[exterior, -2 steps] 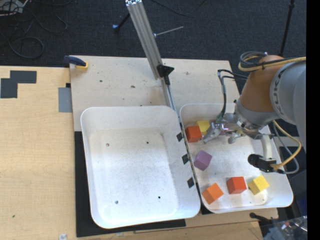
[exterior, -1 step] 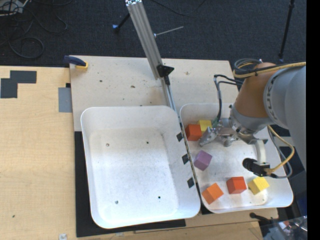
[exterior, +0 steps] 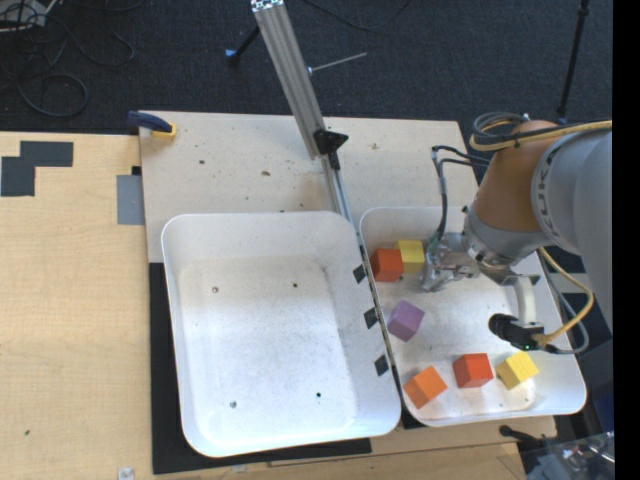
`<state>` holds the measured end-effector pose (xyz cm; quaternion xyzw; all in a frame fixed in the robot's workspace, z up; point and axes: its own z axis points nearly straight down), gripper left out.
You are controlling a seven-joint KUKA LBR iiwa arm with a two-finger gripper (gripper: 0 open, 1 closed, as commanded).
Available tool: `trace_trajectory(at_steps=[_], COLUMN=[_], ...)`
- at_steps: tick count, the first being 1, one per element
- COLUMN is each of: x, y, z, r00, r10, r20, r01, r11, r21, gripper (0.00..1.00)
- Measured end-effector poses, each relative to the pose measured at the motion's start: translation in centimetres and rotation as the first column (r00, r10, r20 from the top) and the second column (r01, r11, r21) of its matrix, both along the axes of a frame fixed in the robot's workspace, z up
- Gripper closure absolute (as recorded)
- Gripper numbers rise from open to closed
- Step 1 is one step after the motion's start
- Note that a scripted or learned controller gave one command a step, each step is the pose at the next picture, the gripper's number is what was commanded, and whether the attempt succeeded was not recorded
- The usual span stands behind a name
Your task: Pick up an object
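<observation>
The end effector [exterior: 436,271] hangs low in the right bin [exterior: 560,400], in the upper middle of the frame's right half; whether it is open or closed I cannot tell. The yellow cube [exterior: 411,255] lies just to its left, with the red-orange cube [exterior: 388,263] touching beyond. Lower in that bin sit a purple cube [exterior: 405,320], an orange cube [exterior: 427,385], a red cube [exterior: 472,370] and another yellow one [exterior: 517,369]

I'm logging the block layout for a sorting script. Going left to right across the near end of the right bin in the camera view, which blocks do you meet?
Orange block → red block → yellow block.
</observation>
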<state>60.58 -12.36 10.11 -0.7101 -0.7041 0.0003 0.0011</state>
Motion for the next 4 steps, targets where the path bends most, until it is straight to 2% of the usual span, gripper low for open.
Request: trace_trajectory(at_steps=[2,3,4], x=[0.7,0.7,0.9], y=[-1.3,-1.3,3.9], z=[11.6,11.8,11.1], r00=[1.0,1.0,1.0], r10=[0.01,0.012,0.012], r20=[0.006,0.001,-0.002], r01=[-0.01,-0.012,-0.012], r11=[1.0,1.0,1.0], r21=[-0.002,-0.001,0.001], gripper=[1.0,1.0,1.0])
